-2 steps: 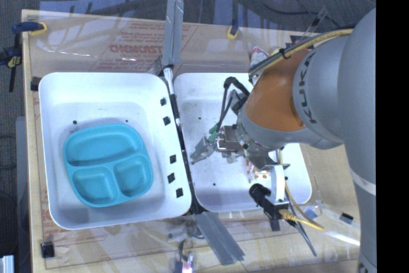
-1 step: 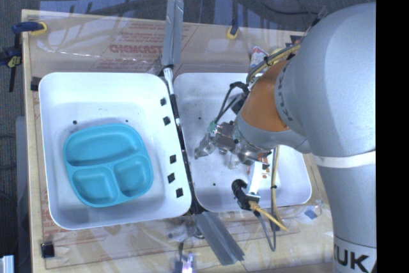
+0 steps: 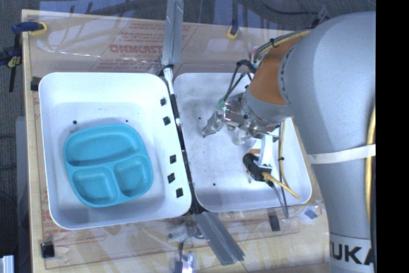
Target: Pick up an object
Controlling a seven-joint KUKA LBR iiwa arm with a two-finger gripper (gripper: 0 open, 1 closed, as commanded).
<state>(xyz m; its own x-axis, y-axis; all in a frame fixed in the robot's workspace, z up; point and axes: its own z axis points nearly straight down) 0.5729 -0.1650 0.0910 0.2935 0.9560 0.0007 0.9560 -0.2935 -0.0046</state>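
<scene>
blue tray (image 3: pixel 105 163) lies in left bin (image 3: pixel 57 93), gripper (image 3: pixel 211 128) over right bin (image 3: pixel 204 185).

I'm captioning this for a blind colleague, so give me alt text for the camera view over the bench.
A grey robot arm with an orange band reaches in from the right, its gripper over the right shallow white bin. The left shallow white bin holds a light blue plastic tray with three compartments.

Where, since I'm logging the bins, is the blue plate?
In the camera view, the blue plate lies in the left bin, toward its near side; the arm is over the right bin.
</scene>
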